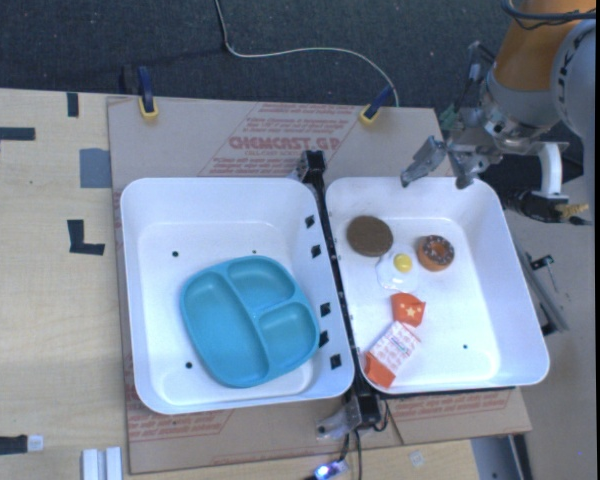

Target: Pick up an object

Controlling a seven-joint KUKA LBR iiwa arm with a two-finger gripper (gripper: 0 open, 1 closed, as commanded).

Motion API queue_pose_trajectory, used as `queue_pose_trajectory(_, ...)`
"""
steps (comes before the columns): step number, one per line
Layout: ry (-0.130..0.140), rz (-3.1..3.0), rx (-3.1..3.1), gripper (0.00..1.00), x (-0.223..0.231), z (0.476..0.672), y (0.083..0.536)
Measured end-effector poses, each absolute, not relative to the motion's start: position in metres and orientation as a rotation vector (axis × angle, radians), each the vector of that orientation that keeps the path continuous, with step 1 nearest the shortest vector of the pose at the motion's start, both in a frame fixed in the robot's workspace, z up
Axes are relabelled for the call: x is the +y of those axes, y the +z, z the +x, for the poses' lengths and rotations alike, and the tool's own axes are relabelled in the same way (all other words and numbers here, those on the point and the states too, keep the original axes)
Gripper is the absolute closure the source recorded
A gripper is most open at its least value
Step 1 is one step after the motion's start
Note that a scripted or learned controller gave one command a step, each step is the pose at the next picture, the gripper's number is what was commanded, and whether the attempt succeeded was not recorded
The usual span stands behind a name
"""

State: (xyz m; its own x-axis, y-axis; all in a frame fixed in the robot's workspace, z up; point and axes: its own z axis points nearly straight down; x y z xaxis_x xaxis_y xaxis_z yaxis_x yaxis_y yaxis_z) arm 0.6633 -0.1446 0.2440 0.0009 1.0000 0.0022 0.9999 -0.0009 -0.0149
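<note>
The right bin (500, 298) holds several small objects: a brown round patty (369, 235), a chocolate donut (436, 253), a white fried egg with a yellow yolk (399, 266), a small red carton (408, 309) and a red-and-white packet (390, 353). My gripper (442, 165) hangs above the bin's far rim, up and to the right of the donut. Its two grey fingers are spread apart and nothing is between them.
The left bin (150, 268) holds a blue divided plate (250, 318). A black divider with clips (325, 268) runs between the bins. A cable (280, 53) and two clamps lie along the cardboard's far edge.
</note>
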Motion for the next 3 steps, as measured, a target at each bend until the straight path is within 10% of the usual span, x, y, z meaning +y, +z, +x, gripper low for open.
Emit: queue_pose_trajectory(3,0.011,-2.214,-2.218,0.00,-0.143,0.668,0.138)
